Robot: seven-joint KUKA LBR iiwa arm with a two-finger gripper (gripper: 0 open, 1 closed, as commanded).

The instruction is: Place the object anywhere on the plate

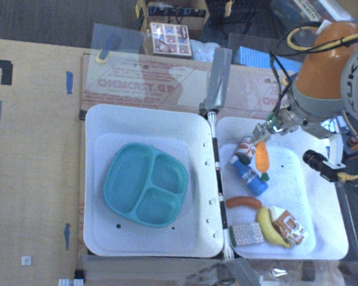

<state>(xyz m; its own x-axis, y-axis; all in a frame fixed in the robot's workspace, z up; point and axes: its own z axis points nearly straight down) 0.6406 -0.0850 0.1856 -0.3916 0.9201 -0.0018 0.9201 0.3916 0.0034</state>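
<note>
Nearest, banana (267,227) lies well apart from hand (262,135), seemingly over carrot (262,158).

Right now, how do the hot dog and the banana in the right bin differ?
The hot dog is reddish-orange and slim; the banana is yellow and thicker. The hot dog lies roughly across the bin; the banana curves diagonally, just below it. Both are elongated, lying flat, away from the gripper.

Teal divided plate (145,184) in left bin (99,126)

Arm (335,66) cut off at right edge — small white-red object (245,150) unidentifiable.
</note>
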